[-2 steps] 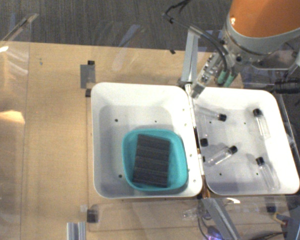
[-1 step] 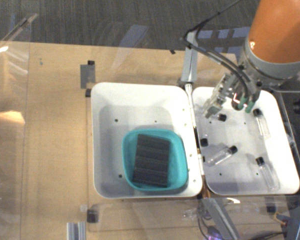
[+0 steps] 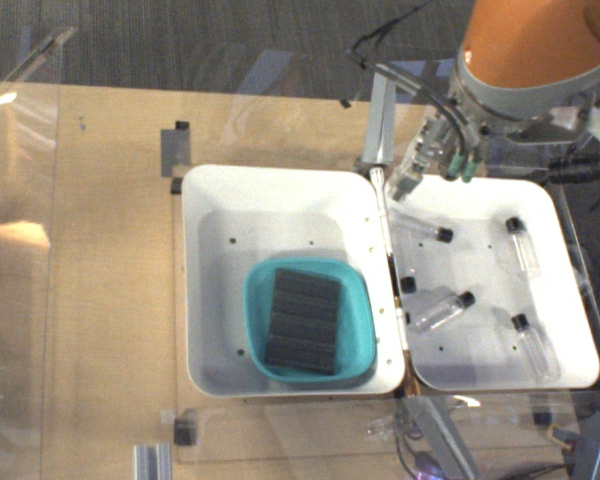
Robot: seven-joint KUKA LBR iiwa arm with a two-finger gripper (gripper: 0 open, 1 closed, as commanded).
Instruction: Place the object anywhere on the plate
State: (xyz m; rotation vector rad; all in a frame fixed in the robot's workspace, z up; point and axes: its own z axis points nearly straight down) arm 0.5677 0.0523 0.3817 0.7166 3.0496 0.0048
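Starting left: the teal plate [image 3: 355,318] in the left bin [image 3: 205,268] carries a dark ribbed block [image 3: 302,320]. Right bin [image 3: 570,298] holds clear vials [image 3: 445,311], unpicked. The claw [image 3: 412,173] hovers over its rear-left corner; grip state — cannot tell. Next move: descend onto a vial.

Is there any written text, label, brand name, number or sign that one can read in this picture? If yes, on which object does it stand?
There is no readable text.
The teal plate and the dark ridged block on it carry no print.
The clear vials with black caps in the right bin are too small to show any label.
The gripper and the left bin show no marking.
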